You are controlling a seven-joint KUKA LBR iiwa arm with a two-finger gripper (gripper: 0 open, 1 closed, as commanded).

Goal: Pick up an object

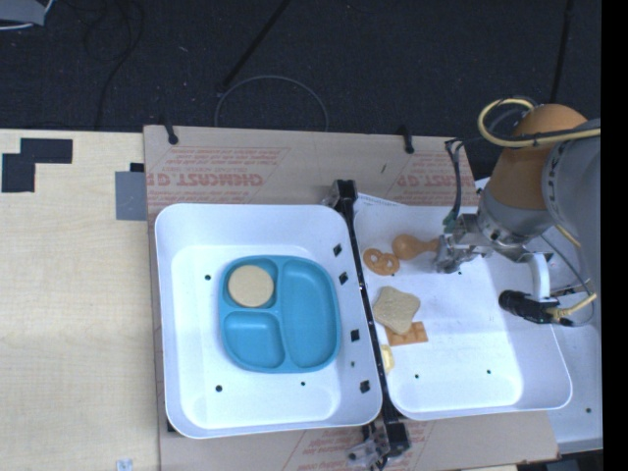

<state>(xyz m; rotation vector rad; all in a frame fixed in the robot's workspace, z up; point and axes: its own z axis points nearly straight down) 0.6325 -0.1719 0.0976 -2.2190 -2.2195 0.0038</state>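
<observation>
Nearest the camera, the left bin is carrying a blue divided tray with a round cracker sitting at its 10 o'clock compartment. In the right bin, a bread slice is lying at centre-left, with a pretzel at its 11 o'clock and a tan spoon-like piece beyond. The gripper is hovering low beside that piece; its opening is too small to read, so I cannot tell whether anything is being grasped. Nothing is looking lifted yet.
</observation>
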